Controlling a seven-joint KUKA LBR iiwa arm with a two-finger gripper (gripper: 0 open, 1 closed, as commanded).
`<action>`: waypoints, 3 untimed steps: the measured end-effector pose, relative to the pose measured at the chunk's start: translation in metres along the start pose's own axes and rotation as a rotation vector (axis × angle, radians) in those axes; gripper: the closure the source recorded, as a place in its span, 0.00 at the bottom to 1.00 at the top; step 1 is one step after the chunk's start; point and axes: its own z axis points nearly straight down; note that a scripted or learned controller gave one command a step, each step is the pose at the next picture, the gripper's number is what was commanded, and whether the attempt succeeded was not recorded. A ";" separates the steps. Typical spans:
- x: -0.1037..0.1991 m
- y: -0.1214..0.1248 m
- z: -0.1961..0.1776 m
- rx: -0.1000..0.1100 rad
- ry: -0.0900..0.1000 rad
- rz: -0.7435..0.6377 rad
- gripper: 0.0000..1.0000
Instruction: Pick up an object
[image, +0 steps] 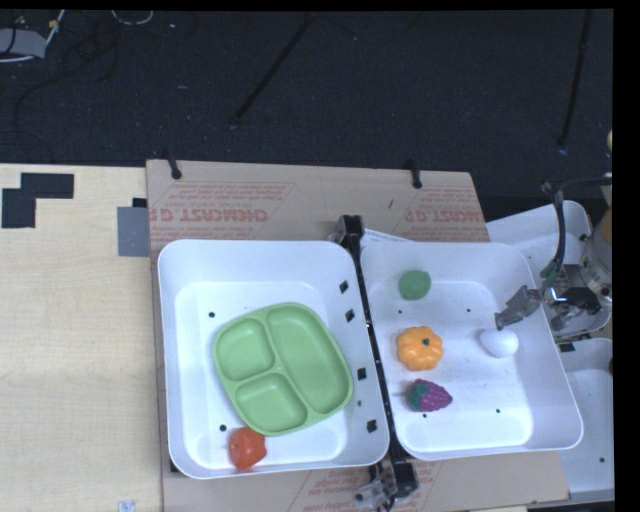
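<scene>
Table (70, 340) is light wood, taking up the left side of the frame, w/ dark square marks near the upper left. Behind it, across the top of the frame, I see dark carpet-like floor (300, 80) w/ cables and thin rods. A cardboard sheet (300, 205) w/ mirrored red print lies under two white bins at center.

Left bin (185, 270): a green divided tray (282, 368), three compartments, sits tilted in the middle. A red-orange toy (246, 447), prob. a tomato or similar, lies at the bin's lower edge, just beside the tray's lower left corner.

Right bin (545, 420): a green ball-like item (414, 284) in the upper part; an orange pumpkin-shaped toy (420, 347) w/ green stem near the middle; a purple berry-like toy (430, 396) w/ green leaves below that. These three form a rough column along the bin's left half, apart from each other. A white egg-shaped object (499, 342) rests on the bin floor toward the right side.

End effector (520, 305) comes in from the right edge of the frame, low over the right bin's right side, its tip just above and beside the white egg. I can't tell how far open it is, and I see nothing gripped in it.
</scene>
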 end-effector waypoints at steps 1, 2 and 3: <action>0.000 0.002 -0.007 -0.013 -0.003 -0.003 0.00; 0.006 0.005 0.038 -0.007 -0.001 -0.003 0.00; 0.009 0.001 0.083 -0.007 -0.001 -0.002 0.00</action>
